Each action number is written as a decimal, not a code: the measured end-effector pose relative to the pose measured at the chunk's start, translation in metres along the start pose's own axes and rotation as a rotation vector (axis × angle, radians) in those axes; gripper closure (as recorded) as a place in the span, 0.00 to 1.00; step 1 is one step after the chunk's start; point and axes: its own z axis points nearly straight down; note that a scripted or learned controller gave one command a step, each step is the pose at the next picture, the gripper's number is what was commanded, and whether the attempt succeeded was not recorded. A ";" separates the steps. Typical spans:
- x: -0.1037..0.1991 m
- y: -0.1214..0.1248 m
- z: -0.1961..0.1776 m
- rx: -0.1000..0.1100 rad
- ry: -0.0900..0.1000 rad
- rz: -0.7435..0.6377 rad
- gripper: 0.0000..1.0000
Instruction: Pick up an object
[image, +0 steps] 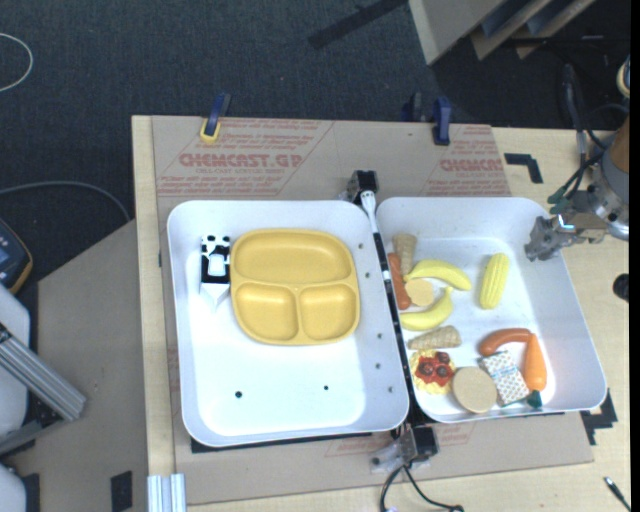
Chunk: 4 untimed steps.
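1. The gripper (545, 238) hangs at the right rim of the right bin (570, 300), near that bin's far right corner. Whether the jaws are released or clenched I cannot tell; they show as a small grey cluster, and nothing can be made out between them.
2. The corn cob (493, 280) is the nearest object to the jaws: it lies just left of them and a little nearer the camera, upright in the view, apart from the gripper.
3. Two bananas (432, 290) lie further left of the jaws, past the corn, curved around a pale round piece.
4. A red sausage (506, 340) and a carrot (535, 364) lie below the jaws toward the near rim, with a checked packet (507, 380) between them and a round biscuit (474, 390) to its left.
5. A pizza slice (434, 368) lies well left of and below the jaws, near the wall between the bins.
6. The left bin (200, 380), well apart from the jaws, holds a yellow divided plate (295, 285) with a small black-and-white object (214, 262) beside the plate's left edge.
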 end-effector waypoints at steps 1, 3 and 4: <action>0.055 -0.022 0.008 0.009 0.006 -0.005 1.00; 0.157 -0.059 0.013 0.010 0.005 -0.004 1.00; 0.163 -0.059 -0.010 0.001 0.002 -0.002 1.00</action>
